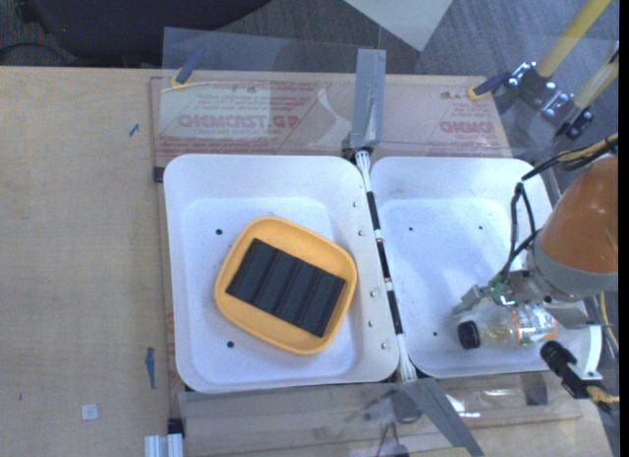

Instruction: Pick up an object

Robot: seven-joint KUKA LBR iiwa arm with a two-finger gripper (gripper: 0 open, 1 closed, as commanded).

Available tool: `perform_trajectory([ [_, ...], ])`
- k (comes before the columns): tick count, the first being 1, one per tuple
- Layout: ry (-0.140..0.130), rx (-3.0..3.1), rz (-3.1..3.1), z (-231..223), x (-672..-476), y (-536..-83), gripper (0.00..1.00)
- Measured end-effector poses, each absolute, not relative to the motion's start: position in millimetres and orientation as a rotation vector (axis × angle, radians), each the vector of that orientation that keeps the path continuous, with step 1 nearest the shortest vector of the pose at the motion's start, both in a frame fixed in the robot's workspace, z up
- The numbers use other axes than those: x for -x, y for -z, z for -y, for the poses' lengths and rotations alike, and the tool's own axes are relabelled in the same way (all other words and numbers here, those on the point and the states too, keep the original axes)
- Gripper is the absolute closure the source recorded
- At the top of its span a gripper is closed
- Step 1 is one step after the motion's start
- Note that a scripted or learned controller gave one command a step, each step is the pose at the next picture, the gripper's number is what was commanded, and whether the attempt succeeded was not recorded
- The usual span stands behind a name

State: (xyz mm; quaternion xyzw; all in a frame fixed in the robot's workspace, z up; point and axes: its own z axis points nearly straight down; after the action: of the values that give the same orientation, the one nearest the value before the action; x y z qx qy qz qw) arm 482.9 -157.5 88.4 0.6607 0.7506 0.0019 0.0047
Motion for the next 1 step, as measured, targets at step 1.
perform_trajectory([
  [1, 0.001, -2.056, -2.376, 186.9, -479.8, -127.2, 0.00],
])
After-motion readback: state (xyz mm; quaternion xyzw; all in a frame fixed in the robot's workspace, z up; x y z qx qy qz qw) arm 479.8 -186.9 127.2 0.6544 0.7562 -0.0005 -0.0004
